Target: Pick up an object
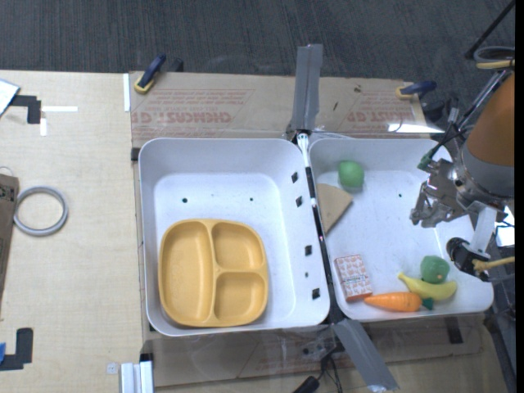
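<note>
Camera view, arm: we see the grey arm with its orange band reaching in from the right, its two-finger gripper hanging above the right side of the right-hand shallow white bin.
Camera view, tool state: we cannot tell how the tool is set or whether it has hold of anything; nothing shows in it that we can make out.
Camera view, candidate objects: in the right bin we count a round green ball near the back left, a tan wedge-shaped piece against the left wall, a small red-and-white printed carton toward the front, an orange plastic carrot along the front edge, a yellow plastic banana just beside it, and a green lumpy vegetable toy touching the banana.
Camera view, left bin: we note a yellow divided plastic plate lying flat in the left-hand white bin.
Camera view, step in hand: we judge the arm is choosing and approaching a target.
Camera view, doing it well: we would favour the green ball or the carton, each standing apart from its neighbours; the front-right cluster risks a nudged or double grasp, so a descent there should be centred on a single item.
</note>
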### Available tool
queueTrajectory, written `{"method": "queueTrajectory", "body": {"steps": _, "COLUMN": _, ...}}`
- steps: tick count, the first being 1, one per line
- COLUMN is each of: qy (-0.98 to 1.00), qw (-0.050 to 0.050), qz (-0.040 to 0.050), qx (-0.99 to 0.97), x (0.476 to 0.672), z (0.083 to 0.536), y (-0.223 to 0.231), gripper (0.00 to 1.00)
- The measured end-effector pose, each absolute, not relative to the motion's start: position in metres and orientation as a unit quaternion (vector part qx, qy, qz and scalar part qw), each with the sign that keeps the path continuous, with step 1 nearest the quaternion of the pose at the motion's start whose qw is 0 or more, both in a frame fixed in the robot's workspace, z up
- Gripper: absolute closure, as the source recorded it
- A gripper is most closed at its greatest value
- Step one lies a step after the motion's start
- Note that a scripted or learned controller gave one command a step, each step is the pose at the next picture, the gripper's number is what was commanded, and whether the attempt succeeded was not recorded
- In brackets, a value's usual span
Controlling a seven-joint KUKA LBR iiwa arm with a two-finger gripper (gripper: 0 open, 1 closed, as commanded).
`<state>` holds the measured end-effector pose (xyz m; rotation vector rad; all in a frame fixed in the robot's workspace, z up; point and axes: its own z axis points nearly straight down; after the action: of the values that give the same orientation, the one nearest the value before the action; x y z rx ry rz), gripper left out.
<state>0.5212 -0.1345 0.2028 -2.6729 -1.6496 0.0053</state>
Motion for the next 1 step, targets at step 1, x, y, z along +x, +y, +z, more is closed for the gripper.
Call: {"method": "queueTrajectory", "body": {"steps": 1, "qy": -0.524, "qw": 0.001, "qz": 0.0011, "qx": -0.852, "x": 0.4768, "z": 0.0909, "y": -0.1095, "gripper": 1.00}}
